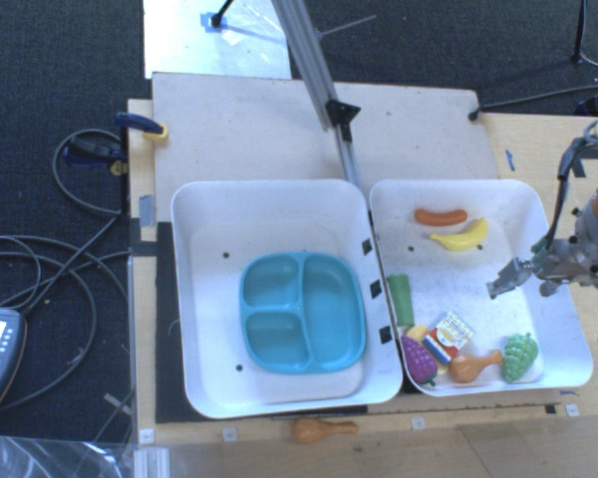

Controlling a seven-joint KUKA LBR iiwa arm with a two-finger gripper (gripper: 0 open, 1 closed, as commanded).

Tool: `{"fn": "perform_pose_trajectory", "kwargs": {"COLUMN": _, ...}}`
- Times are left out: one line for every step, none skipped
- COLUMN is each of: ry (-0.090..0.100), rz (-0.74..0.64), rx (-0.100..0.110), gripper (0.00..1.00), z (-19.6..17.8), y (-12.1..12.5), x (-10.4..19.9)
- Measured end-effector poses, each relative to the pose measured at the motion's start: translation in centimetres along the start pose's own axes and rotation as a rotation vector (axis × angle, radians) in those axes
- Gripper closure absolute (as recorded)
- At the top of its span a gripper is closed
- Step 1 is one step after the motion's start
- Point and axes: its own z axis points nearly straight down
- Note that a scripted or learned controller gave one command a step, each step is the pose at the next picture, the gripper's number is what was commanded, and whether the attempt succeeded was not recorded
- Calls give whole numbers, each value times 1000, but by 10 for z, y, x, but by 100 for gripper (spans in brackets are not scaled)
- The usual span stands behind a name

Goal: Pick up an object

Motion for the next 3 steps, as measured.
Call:
{"fn": "perform_pose_trajectory", "kwargs": {"ry": 0, "rz": 1, "rx": -1, "gripper": 0, "z": 0, "y": 0, "x": 0}}
{"fn": "perform_pose_trajectory", "kwargs": {"ry": 1, "rz": 3, "rx": 4, "gripper": 0, "z": 43, "y": 4, "x": 4}}
{"fn": "perform_pose_trajectory", "kwargs": {"ry": 1, "rz": 3, "rx": 4, "gripper": 0, "z": 89, "y": 12, "x": 4}}
